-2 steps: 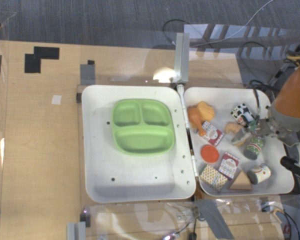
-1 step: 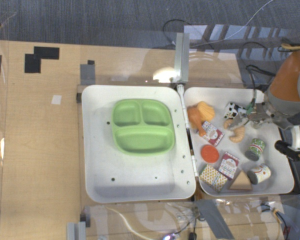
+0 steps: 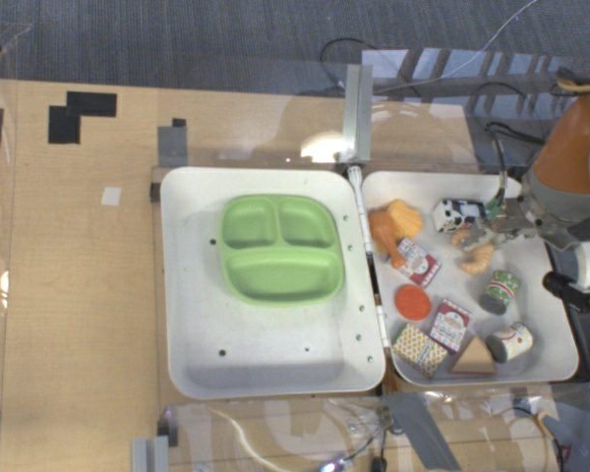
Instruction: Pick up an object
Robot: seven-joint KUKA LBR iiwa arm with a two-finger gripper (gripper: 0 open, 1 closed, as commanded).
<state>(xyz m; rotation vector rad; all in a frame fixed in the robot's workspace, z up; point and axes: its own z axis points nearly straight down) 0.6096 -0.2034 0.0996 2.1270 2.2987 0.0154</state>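
Observation:
The right bin (image 3: 560, 362) holds several small items. A black-and-white cow toy (image 3: 459, 214) lies at its back, with a tan pastry piece (image 3: 479, 257) just in front of it. An orange and yellow toy (image 3: 391, 226) lies at the back left, and a green can (image 3: 500, 290) and a white cup (image 3: 512, 340) sit on the right. My gripper (image 3: 503, 222) reaches in from the right and hovers just right of the cow toy and above the pastry piece. Nothing can be seen held in it.
A green divided plate (image 3: 279, 248) lies in the left bin (image 3: 192, 362). A red disc (image 3: 413, 302), small red-and-white boxes (image 3: 450, 324), a checkered packet (image 3: 418, 347) and a brown wedge (image 3: 475, 355) crowd the right bin's front. The divider (image 3: 366, 264) runs between the bins. The orange-banded arm (image 3: 575, 155) overhangs the right edge.

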